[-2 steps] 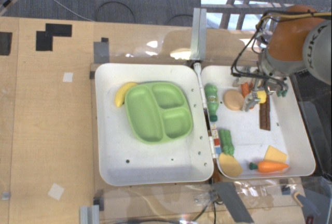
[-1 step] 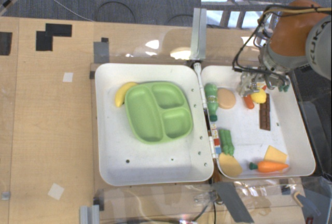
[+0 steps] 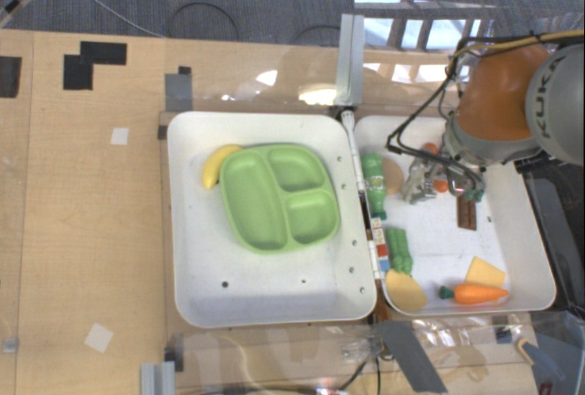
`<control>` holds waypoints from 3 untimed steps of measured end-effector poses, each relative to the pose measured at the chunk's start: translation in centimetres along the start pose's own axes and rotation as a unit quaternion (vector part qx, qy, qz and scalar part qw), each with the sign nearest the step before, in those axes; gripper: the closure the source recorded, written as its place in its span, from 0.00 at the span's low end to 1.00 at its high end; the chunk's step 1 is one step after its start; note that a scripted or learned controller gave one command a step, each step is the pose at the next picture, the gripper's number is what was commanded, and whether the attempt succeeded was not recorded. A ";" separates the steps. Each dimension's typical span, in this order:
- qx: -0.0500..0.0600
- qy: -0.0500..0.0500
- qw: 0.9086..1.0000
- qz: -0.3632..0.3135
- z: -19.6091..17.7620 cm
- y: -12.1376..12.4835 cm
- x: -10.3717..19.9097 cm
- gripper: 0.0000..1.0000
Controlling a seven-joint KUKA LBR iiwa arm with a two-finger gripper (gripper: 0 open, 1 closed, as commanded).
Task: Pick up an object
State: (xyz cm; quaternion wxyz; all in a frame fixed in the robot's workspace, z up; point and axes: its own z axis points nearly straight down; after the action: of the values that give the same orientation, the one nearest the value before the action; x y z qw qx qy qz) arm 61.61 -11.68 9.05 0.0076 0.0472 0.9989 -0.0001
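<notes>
Objects such as a carrot (image 3: 479, 294) lie in the right bin (image 3: 512, 229) below the end effector (image 3: 445, 187), grip state unclear.

The arm (image 3: 548, 105) is grey, with a broad orange band (image 3: 494, 101) above the wrist and dark lettering on its casing. Black cables (image 3: 422, 119) loop beside a metallic gripper (image 3: 445, 186).

The light wooden bench (image 3: 82, 229) bears two shallow white plastic bins: the left bin (image 3: 196, 283) touches the right bin (image 3: 526, 279) along a shared edge.
</notes>
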 end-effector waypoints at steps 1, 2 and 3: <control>0.002 -0.003 0.996 -0.084 -11.8 -2.6 -2.6 1.00; -0.001 0.008 0.998 -0.061 -2.4 -1.6 9.2 1.00; 0.000 0.004 0.998 -0.061 -2.6 -1.6 9.0 0.00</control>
State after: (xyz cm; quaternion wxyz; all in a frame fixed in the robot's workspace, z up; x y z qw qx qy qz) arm 52.43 -12.42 11.53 0.0033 -0.0139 0.9999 0.0000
